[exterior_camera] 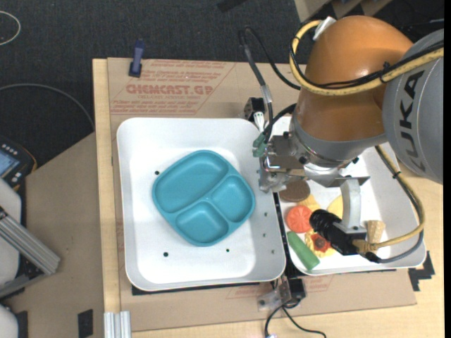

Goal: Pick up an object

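My gripper [272, 177] hangs low over the left edge of the right bin [402, 189], under the big orange and grey wrist. Just beside it lies a brown round piece [296, 190]. Nearer the front of that bin are an orange-red piece [299, 219], a green stick-like piece [304, 253] and a yellow piece [336, 206]. The arm hides much of this bin. I see nothing held in the gripper.
The left bin [141, 245] holds a blue divided plate [203, 196] in its middle. The rims of the two bins meet right below the gripper. A cardboard sheet [169, 83] lies under the bins, with a small blue clip [136, 58] at its far edge.
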You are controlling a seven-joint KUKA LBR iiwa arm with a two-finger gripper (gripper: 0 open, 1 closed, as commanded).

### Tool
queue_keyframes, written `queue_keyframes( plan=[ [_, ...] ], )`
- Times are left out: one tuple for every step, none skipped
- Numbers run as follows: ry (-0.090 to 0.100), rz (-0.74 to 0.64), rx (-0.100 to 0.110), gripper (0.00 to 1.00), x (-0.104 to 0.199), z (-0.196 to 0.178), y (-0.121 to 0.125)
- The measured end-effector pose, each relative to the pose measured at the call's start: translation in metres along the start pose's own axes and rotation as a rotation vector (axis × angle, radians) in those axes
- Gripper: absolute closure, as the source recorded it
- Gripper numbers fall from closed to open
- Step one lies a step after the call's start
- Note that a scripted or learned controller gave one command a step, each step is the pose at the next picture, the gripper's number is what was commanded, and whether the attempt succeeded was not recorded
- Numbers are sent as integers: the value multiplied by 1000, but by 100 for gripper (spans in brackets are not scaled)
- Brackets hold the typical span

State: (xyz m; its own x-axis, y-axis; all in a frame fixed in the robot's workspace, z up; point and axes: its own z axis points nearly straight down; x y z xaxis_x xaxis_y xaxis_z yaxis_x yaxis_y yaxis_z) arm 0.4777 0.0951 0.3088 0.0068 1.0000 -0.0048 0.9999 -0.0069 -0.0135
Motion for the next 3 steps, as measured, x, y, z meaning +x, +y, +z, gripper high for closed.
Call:
queue_keyframes(
  plan=[
    [6, -1, -32, 100, -52, -135, 4],
    [3, 0, 2, 100, -93, 11, 0],
    [6, -13, -8, 100, -22, 31, 1]
  ],
)
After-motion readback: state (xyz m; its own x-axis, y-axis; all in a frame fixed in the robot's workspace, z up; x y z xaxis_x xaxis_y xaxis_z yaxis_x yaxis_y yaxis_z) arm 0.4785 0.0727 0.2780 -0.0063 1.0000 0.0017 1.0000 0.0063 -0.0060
